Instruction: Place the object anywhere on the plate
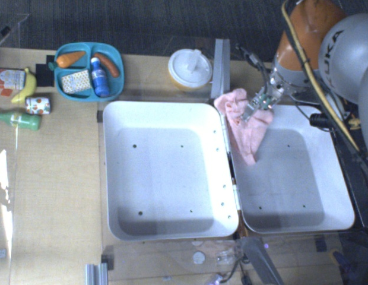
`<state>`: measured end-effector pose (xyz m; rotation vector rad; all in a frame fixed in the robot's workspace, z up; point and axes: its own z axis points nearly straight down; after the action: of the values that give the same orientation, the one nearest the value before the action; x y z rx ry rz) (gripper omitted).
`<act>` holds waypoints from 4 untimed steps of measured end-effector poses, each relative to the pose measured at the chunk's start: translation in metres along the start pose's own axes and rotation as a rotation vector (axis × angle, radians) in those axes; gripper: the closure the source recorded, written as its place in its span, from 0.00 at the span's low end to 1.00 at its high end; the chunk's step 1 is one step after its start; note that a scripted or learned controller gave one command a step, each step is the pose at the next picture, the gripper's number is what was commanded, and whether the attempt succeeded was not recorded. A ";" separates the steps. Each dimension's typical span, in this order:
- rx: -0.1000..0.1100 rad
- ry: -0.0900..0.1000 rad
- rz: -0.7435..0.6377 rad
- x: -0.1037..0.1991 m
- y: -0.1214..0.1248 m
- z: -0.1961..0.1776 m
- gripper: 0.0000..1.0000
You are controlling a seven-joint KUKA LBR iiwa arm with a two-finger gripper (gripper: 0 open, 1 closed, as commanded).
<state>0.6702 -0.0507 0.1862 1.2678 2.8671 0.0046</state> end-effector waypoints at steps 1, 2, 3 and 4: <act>0.000 0.000 -0.006 0.000 0.003 -0.040 1.00; 0.001 0.003 -0.408 0.050 -0.001 -0.032 1.00; -0.001 0.004 -0.808 0.110 -0.002 -0.035 1.00; -0.001 0.004 -0.836 0.156 0.001 -0.029 1.00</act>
<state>0.5652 0.0654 0.2139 -0.0053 3.1379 0.0035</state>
